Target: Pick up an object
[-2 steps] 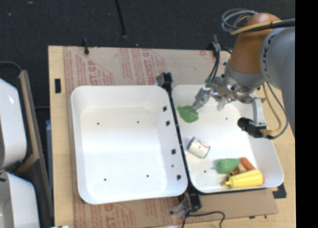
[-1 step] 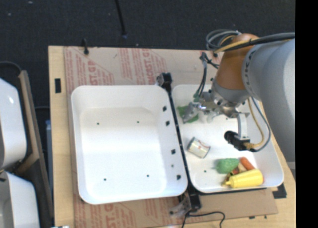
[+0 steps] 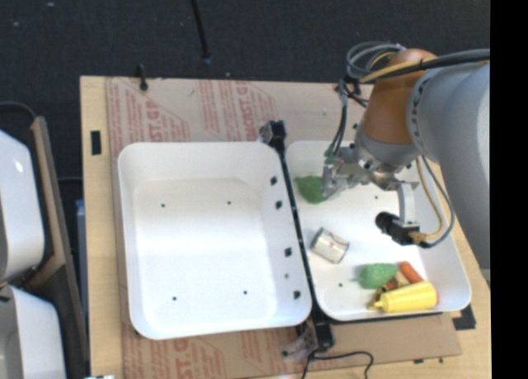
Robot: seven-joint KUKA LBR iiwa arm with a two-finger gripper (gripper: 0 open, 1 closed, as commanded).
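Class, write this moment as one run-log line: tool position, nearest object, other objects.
tool: over right bin, far-left part | nearest: green object beside it | others: metal can, green lump, orange piece, yellow bottle

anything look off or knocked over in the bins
Only the small metal can stands out: it lies tipped on its side in the right bin. The yellow bottle also lies flat near that bin's front edge. Nothing looks spilled or broken.

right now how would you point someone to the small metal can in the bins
Look in the right bin, the one the arm reaches into. Near its left wall, below the green lump by the gripper, lies the small silver can on its side. It is the one shiny metal thing; its neighbours are green, orange and yellow.
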